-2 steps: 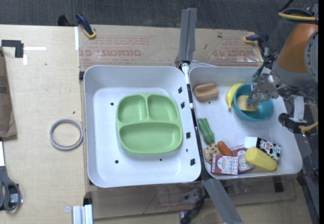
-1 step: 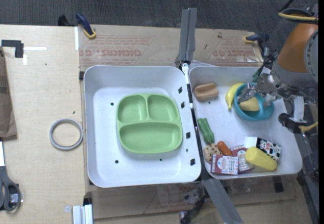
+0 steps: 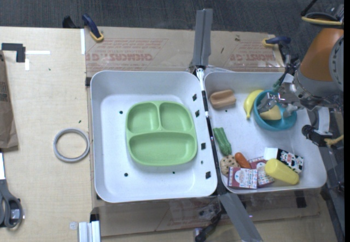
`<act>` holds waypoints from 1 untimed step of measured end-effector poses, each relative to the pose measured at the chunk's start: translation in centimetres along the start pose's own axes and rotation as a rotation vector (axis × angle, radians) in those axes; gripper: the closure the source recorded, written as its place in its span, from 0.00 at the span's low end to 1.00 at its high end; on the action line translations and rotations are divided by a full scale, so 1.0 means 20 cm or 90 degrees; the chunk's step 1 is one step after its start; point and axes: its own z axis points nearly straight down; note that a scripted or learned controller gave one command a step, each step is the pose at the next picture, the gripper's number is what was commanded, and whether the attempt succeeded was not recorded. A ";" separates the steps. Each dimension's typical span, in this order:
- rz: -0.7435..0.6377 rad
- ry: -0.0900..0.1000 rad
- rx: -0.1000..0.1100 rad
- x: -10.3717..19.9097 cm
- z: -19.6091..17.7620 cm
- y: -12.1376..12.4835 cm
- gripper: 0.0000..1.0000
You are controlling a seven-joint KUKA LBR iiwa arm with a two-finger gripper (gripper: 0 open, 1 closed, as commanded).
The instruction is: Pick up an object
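Note:
The right bin (image 3: 311,183) holds several toy items. A brown bun (image 3: 222,99) lies at its back left, with a yellow banana (image 3: 250,103) next to a blue bowl (image 3: 284,122). A green pickle (image 3: 222,140), a carrot (image 3: 244,160), a red packet (image 3: 244,178), a yellow block (image 3: 282,172) and a black-and-white carton (image 3: 290,160) lie toward the front. My gripper (image 3: 272,105) hangs low over the blue bowl's left half, right beside the banana. A tan-yellow piece (image 3: 270,114) sits in the bowl under it.
The left bin (image 3: 104,142) holds a green divided plate (image 3: 161,133). A metal bar (image 3: 202,39) runs between the bins at the back. On the bench to the left lie a tape ring (image 3: 71,144) and scissors (image 3: 8,211). The arm covers the right bin's far right side.

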 end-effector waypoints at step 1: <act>-0.001 -0.002 -0.003 -0.01 -0.06 0.01 1.00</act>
